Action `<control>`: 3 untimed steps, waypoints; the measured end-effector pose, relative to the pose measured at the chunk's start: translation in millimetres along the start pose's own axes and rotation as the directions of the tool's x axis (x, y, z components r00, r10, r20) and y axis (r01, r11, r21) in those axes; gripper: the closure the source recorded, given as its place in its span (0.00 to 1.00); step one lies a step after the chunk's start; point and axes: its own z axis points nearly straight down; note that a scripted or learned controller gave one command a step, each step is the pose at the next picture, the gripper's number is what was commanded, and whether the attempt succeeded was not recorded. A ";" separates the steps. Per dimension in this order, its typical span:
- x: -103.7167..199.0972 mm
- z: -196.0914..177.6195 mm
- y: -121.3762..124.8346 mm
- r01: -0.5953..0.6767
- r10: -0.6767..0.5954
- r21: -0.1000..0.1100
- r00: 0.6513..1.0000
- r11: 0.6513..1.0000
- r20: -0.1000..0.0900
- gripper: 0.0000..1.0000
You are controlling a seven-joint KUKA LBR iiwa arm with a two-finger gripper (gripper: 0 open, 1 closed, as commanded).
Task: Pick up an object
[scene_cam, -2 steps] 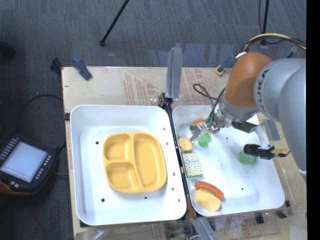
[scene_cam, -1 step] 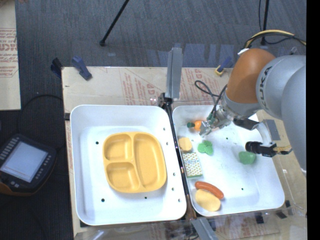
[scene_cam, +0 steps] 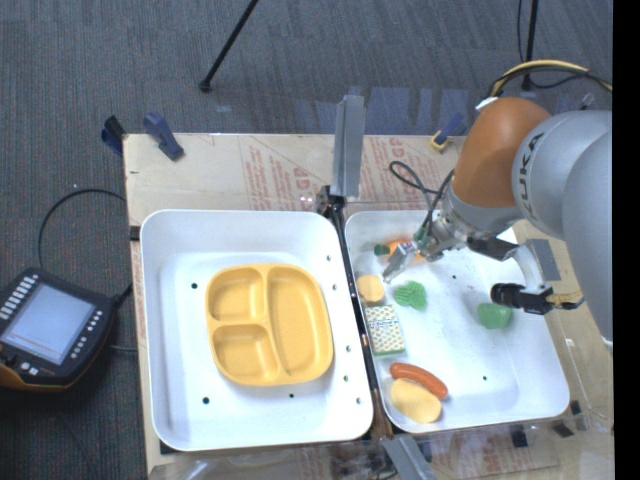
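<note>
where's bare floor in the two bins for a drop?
Left bin: bare margin all around the yellow tray, widest on its left. Right bin: open floor between the sausage and the green piece, out to the near-right corner. Crowded along its left wall: sponge, green leaf toy, gripper.

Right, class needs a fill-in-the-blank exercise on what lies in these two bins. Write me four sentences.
1. The yellow tray has ____ compartments.
2. That tray lies in the ____ bin of the camera view.
3. The sausage is coloured ____.
4. The gripper hangs over the ____ bin.

Missing words: three; left; red; right
</note>
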 end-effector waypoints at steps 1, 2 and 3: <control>16.8 11.3 5.0 0.015 -0.015 0.004 1.000 1.000 -0.001 0.00; 27.2 10.8 -49.2 0.122 -0.122 0.001 0.992 0.992 0.001 0.00; 27.1 10.8 -49.1 0.122 -0.122 0.001 0.993 0.993 0.001 0.00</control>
